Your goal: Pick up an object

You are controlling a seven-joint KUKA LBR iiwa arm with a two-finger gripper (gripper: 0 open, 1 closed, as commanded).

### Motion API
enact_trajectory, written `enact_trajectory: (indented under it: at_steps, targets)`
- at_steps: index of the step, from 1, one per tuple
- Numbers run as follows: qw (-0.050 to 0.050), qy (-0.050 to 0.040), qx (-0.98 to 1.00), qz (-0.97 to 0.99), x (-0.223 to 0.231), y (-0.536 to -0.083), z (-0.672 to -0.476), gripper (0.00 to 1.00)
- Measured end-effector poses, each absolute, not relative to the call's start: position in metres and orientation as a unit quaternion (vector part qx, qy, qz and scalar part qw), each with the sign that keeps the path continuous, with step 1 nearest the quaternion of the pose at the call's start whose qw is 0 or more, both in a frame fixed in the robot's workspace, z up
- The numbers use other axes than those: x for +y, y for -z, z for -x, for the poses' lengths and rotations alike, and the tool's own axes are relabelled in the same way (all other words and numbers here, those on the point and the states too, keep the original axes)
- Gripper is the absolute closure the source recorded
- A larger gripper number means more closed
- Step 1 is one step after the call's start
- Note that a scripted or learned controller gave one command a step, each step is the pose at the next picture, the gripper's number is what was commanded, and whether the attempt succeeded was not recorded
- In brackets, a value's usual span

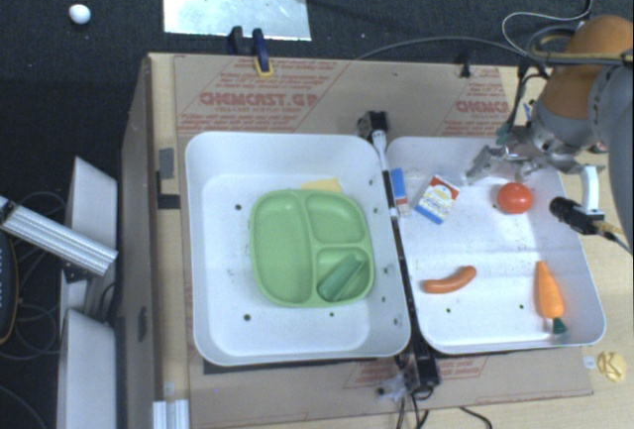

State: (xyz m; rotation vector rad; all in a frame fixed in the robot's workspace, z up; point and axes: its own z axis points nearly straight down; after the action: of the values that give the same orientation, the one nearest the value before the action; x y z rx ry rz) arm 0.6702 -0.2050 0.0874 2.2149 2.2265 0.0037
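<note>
In the right bin (pixel 495 333) lie a red tomato (pixel 513 197), an orange sausage (pixel 449 280), a carrot (pixel 550 293) with a green tip, a small white and orange box (pixel 437 198) and a blue-and-white stick (pixel 397 190). My gripper (pixel 507 162) hangs over the back right of this bin, just behind the tomato. Its metal fingers (pixel 482 165) are spread open with nothing between them. The tomato sits on the bin floor just in front of the fingertips.
The left bin (pixel 213 249) holds a green divided plate (pixel 297 239) with a green piece (pixel 340 275) in one compartment and a yellow item (pixel 322 185) behind it. A black part (pixel 575 213) juts over the right bin's right rim.
</note>
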Motion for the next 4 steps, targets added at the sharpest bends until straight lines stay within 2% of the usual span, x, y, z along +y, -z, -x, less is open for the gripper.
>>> enact_trajectory:
  at_steps: [1,2,3,4]
  targets:
    - [0.004,-0.0021,0.71,-0.704,-0.206,-0.098,-0.671,1.0]
    - [0.004,-0.002,0.71,-0.704,-0.205,-0.098,-0.671,0.0]
    - [0.001,-0.0012,0.709,-0.705,-0.205,-0.088,-0.67,0.0]
    - [0.004,-0.0021,0.71,-0.704,-0.205,-0.098,-0.671,1.0]
